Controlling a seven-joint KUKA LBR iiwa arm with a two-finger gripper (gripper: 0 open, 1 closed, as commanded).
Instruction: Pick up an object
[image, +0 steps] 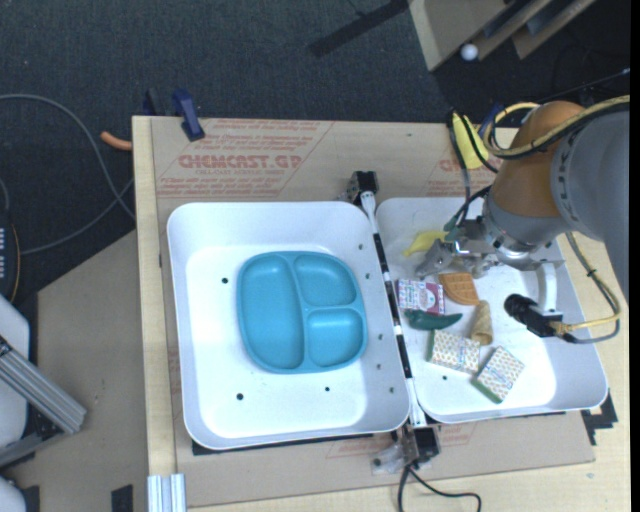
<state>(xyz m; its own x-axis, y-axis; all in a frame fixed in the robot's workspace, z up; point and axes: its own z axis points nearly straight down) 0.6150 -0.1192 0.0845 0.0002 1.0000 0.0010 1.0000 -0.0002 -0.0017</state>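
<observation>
The desk is a pale wooden board, printed in faded red with "CHEMCAST GP" and smaller lines too blurred to read. It stands on dark carpet, where a thin cable loops at the left. A blue clip sits on the board's far left corner, and an aluminium rail slants in at the lower left.

Two white bins lie side by side, touching along a black hinge line. The left bin holds a blue plate with three compartments. The right bin holds the loose things: a yellow piece at the far side, a small pink and white packet (its print is too small to read), a green pepper just below it, an orange-brown slice, a tan cone, and two patterned sponges near the front.

The arm reaches in from the right, its orange band above the wrist, and the jaws hang low over the far part of the right bin, between the yellow piece and the orange-brown slice. Whether they are open or closed cannot be told; nothing is seen held between them.
</observation>
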